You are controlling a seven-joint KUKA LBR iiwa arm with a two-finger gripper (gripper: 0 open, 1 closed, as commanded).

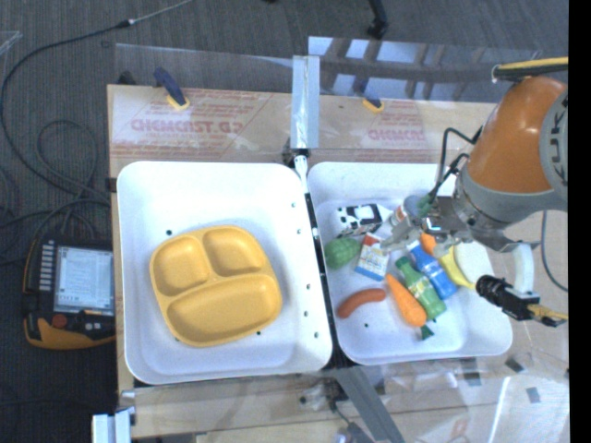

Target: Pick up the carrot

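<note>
Two bins on counter; carrot (405, 300) lies in right bin (480, 344), touching green packet (423, 291), sausage (360, 301) just beside. Gripper (420, 227) hovers over clutter above it; can't tell jaw state. Risk: tight packing, jaws may snag the packet instead

**Our count of the bench**

We counted two white bins: the left bin (129, 247) and the right bin (480, 340). We found one yellow divided tray (215, 284), with three compartments. In the right bin we counted one carrot (405, 301), one red sausage (360, 301), one green vegetable (342, 252), one black-and-white toy (360, 216), one small carton (372, 258), one blue packet (432, 270), one green packet (423, 295) and one banana (454, 268). One gripper (417, 227) hung above them.
</note>
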